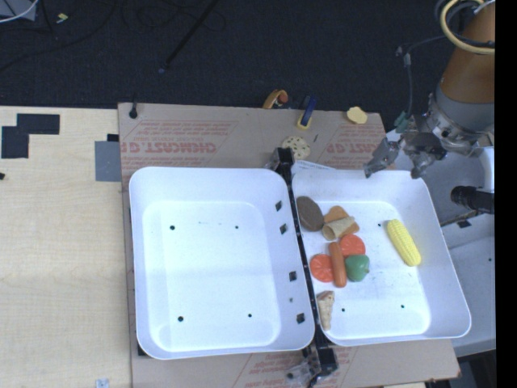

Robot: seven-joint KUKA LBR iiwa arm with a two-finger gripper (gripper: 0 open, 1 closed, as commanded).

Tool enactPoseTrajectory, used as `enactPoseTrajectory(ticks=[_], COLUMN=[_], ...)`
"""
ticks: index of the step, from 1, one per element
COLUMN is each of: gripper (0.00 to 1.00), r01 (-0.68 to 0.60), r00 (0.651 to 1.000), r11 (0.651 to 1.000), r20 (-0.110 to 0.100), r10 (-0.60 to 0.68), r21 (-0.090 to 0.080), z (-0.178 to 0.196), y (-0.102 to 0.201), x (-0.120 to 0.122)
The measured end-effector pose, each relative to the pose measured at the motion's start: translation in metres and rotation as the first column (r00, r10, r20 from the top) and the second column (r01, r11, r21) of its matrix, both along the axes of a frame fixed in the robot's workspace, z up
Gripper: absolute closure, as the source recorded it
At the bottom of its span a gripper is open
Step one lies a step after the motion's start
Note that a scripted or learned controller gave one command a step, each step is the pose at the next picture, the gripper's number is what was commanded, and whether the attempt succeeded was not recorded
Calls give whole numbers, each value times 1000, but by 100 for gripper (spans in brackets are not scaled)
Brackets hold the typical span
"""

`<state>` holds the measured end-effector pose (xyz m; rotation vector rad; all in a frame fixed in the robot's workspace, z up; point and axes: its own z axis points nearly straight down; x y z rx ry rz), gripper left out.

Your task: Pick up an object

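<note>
From my station, the grey two-finger end effector (401,158) hangs over the right shallow white bin's (440,245) one o'clock corner, fingers spread and holding nothing, presumably staged for a descent. The candidates sit clustered toward nine o'clock (handy for a single reach): one yellow plastic corn cob (403,242), one brown oval piece (309,213), one orange carrot (337,264), one green lump (357,267).

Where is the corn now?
The corn lies in the right bin, near its right wall, apart from the pile of other food in the middle. The gripper hangs above the bin's far edge.
</note>
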<state>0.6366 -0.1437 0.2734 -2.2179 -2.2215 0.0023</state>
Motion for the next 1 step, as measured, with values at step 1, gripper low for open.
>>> enactPoseTrajectory(ticks=[1], gripper=[0], r01=[-2], r00=[1000], r11=[1000], r20=[-10], r10=[2], r21=[4], z=[-69], y=[70], x=[-44])
